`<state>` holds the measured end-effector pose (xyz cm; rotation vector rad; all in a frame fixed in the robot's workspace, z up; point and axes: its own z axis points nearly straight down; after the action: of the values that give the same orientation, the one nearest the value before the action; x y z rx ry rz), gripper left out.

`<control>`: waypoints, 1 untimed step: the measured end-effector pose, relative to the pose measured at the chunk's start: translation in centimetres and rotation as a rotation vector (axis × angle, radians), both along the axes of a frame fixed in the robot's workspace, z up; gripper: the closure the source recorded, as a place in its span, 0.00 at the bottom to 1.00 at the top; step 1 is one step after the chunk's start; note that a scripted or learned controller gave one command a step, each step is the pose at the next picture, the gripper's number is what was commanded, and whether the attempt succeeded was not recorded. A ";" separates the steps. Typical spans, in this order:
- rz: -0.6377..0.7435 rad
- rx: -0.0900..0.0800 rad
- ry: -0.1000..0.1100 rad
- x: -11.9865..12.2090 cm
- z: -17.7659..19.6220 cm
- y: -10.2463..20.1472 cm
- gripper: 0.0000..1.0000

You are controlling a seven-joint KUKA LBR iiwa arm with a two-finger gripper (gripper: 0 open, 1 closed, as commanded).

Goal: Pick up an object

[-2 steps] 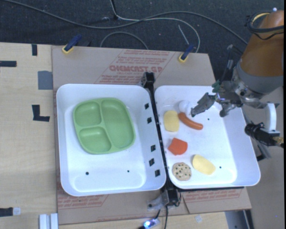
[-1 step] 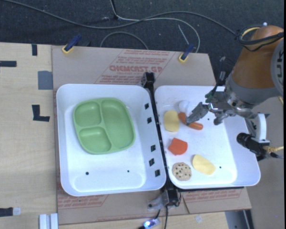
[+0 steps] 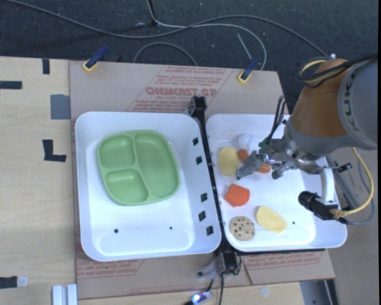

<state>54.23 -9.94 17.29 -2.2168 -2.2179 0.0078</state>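
Camera view, setting: a desk (image 3: 25, 170) carries two shallow white bins side by side, seen from above at a slant.
Left bin (image 3: 89, 234): holds a pale green plastic plate with three compartments (image 3: 138, 167).
Right bin (image 3: 311, 230): holds a pale yellow rounded toy piece (image 3: 227, 160), a small orange item (image 3: 262, 168), a red-orange wedge-shaped block (image 3: 237, 195), a round tan toy cookie with dark chips (image 3: 242, 228), and a yellow oval toy piece (image 3: 271, 219).
Arm: grey with an orange band, reaching in from the right.
Hand (image 3: 253, 166): low over the right bin's upper middle, just beside the small orange item; whether it is spread or pressed together, I cannot tell.
Handling, judged: these toys look light, stiff and smooth, likely slippery; gripping across a narrow middle seems safest.
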 end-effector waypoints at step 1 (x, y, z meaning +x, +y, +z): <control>0.001 0.000 0.000 0.1 -4.4 0.3 0.00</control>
<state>54.31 -9.68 12.85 -2.2161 -2.2185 0.0078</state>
